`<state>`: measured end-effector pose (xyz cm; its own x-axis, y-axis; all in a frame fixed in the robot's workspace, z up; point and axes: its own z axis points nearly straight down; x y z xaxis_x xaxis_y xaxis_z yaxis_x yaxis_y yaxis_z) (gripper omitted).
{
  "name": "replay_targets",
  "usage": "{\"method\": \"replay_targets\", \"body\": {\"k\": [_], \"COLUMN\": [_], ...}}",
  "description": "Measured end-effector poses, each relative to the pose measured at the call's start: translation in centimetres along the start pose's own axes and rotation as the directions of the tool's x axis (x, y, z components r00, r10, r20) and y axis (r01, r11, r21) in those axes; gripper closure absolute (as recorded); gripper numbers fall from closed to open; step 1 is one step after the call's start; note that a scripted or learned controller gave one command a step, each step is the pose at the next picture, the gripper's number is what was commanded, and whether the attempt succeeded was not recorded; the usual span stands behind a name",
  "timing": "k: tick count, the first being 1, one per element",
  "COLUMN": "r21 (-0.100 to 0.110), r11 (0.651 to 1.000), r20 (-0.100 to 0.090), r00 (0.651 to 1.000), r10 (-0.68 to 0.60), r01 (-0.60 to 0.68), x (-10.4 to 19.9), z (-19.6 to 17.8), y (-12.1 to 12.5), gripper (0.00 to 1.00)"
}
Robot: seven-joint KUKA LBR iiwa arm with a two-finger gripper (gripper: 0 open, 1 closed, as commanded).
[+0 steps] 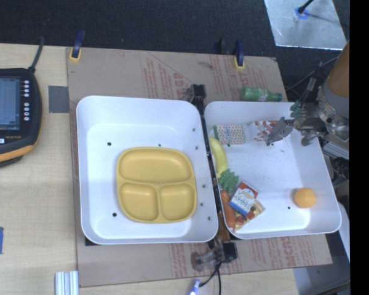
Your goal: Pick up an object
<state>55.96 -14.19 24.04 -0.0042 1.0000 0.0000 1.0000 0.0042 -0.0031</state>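
One gripper (289, 131) hovers at the right bin's (313, 226) far right corner, fingers spread and empty. Just beside them toward the left bin lies a small printed packet (264, 129), its long axis along the far edge.

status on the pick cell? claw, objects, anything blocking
Claw open over right bin's far edge, holding nothing. Orange ball, banana, snack packets lie loose in the bin. Nothing blocking.

green bottle (261, 94) and teach pendant (11, 117) outside bins.
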Motion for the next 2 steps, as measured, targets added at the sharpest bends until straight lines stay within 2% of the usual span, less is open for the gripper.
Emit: {"method": "replay_targets", "body": {"k": [1,2], "r21": [0.004,-0.011], "r11": [1.0,1.0], "r20": [0.001,0.003], "r00": [1.0,1.0], "r10": [-0.002,-0.001], "r01": [0.002,0.001], "x": [-3.7,-4.9], "z": [10.1,13.2], "y": [8.7,9.8], "gripper": [0.0,0.0]}}
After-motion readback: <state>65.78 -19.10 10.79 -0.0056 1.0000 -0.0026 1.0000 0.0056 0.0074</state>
